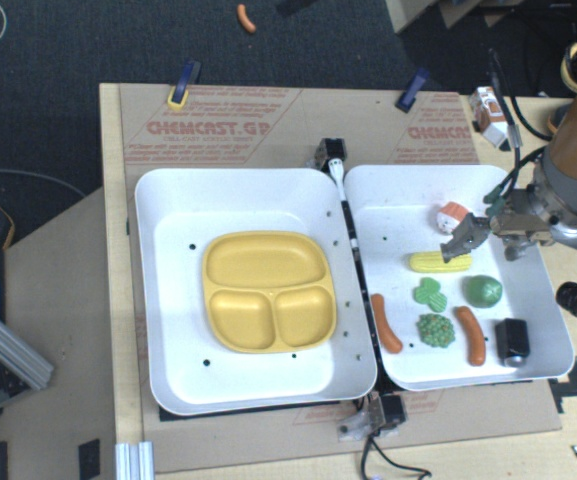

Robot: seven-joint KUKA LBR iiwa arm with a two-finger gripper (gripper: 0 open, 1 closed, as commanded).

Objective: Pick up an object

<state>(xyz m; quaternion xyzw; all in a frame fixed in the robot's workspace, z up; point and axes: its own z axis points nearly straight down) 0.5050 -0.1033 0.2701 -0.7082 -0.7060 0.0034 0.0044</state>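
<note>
yellow plastic corn cob (438, 262): right white bin (528, 183), mid-left, clear floor toward the left wall
gripper (458, 247): touching cob's right end; fingers' state: cannot tell
yellow divided tray (268, 290): left white bin (168, 268), wide margins

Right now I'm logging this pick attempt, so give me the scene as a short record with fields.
left bin: yellow divided plate
right bin: corn cob, broccoli, green lime-like ball, two sausages, black block, orange-white piece
gripper: above the corn cob's right end
held: nothing visibly held
</note>
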